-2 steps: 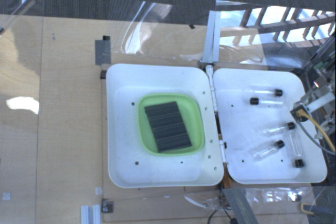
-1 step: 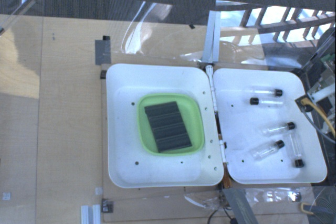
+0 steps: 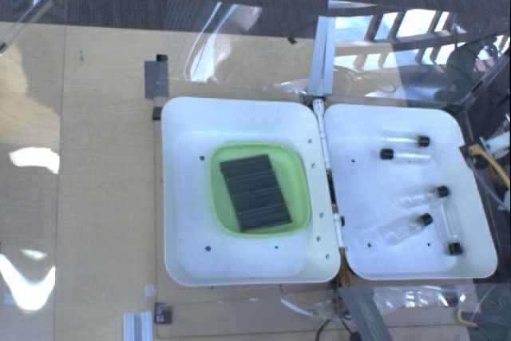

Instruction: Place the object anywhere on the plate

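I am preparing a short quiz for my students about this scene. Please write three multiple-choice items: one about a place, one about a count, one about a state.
1. Where is the green plate?
A. In the left bin
B. In the right bin
C. On the bare bench outside both bins

2. How many clear vials with black caps lie in the right bin?
A. Two
B. Five
C. Nine

3. How does the dark grey ribbed block sit?
A. Standing on end beside the plate
B. Lying flat on the plate
C. Hanging over the rim of the bin

Answers:
1. A, because the plate sits in the middle of the left bin.
2. B, because five black caps can be counted: two near the top, such as the upper vial, and three lower down.
3. B, because its broad ribbed face points up and green rim shows around it.
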`<action>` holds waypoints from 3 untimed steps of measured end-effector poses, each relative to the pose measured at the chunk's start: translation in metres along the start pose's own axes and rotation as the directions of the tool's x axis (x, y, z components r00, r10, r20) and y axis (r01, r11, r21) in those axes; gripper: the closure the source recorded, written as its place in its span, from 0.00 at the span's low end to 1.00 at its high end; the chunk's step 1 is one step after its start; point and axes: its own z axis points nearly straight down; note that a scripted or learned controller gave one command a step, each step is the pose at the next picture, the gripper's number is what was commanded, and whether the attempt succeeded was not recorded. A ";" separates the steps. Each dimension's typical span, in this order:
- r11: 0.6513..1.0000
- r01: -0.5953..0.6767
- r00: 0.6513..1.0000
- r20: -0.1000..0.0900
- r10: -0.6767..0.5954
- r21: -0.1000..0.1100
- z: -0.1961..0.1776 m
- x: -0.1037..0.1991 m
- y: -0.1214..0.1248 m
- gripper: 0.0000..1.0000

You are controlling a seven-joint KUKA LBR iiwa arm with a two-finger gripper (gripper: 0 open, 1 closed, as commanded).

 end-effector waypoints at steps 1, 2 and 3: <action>0.998 -0.062 0.998 0.002 0.062 0.001 -0.005 0.000 0.000 0.00; 0.996 -0.085 0.996 0.004 0.085 0.005 0.033 -0.001 -0.001 0.00; 0.997 -0.081 0.997 0.001 0.081 0.001 -0.001 0.000 0.000 0.00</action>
